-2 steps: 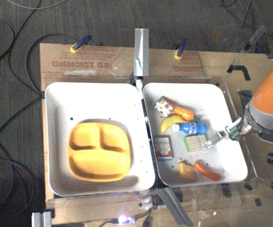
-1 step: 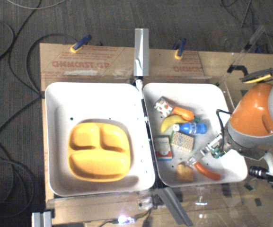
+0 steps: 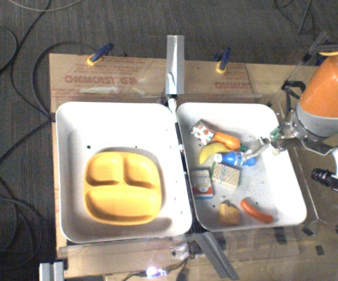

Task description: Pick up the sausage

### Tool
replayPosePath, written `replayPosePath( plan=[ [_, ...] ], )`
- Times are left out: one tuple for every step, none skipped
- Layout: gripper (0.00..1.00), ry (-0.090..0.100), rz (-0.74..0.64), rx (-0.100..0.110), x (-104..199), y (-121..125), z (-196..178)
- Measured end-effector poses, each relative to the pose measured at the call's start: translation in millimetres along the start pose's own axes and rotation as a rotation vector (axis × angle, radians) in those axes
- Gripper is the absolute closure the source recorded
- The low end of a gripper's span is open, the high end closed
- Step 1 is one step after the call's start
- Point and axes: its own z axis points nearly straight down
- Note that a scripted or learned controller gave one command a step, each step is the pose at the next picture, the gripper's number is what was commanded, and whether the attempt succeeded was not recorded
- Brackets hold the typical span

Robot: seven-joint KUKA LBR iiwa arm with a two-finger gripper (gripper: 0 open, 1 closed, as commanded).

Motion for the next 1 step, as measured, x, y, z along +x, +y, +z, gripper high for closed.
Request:
replayPosePath(
  plan=[
    [0.00,-0.003,0.082,-0.010,-11.5,-64.2,64.6]
  ],
)
